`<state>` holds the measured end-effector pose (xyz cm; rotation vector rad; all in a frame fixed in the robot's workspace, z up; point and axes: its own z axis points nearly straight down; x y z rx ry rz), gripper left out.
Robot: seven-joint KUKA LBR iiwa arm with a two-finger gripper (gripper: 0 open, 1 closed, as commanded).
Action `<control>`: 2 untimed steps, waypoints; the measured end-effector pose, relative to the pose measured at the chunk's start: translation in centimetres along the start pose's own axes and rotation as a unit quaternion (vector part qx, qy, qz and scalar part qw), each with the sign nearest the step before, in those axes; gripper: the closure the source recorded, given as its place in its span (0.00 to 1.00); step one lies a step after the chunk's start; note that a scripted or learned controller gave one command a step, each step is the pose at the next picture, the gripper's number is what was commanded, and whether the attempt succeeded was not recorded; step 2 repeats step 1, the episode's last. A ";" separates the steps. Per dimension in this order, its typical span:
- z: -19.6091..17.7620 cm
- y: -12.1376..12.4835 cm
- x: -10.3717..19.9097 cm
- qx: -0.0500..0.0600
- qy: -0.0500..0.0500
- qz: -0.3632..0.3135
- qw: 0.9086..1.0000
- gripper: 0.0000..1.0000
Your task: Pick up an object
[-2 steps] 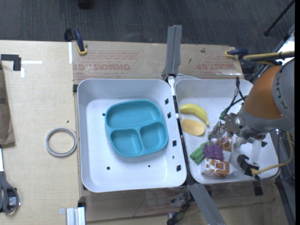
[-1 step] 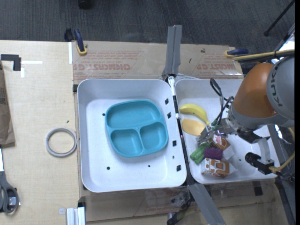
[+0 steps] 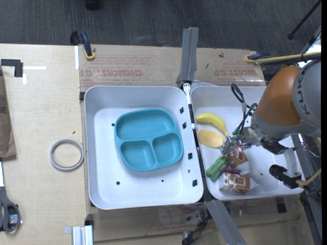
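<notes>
In the right bin (image 3: 258,190) lie a yellow banana (image 3: 211,121), a pale yellow lemon-shaped piece (image 3: 210,138), a green pepper-like piece (image 3: 216,166), a small brown item (image 3: 238,158) and a carton-like box (image 3: 235,181). My gripper (image 3: 231,146) hangs low over the bin's middle, just right of the lemon-shaped piece and above the brown item and green piece. The fingers' state is not readable from here.
The left bin (image 3: 97,152) holds a blue three-compartment plate (image 3: 148,138). A roll of tape (image 3: 67,153) lies on the bench to the left, scissors (image 3: 9,213) at the lower left. The grey arm with its orange band (image 3: 283,101) covers the right bin's far side.
</notes>
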<state>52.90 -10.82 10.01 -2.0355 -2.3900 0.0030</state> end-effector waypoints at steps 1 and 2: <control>-9.2 8.4 3.1 -0.001 -0.001 -0.032 0.999 1.00; -9.2 8.4 3.1 -0.001 -0.001 -0.032 0.999 1.00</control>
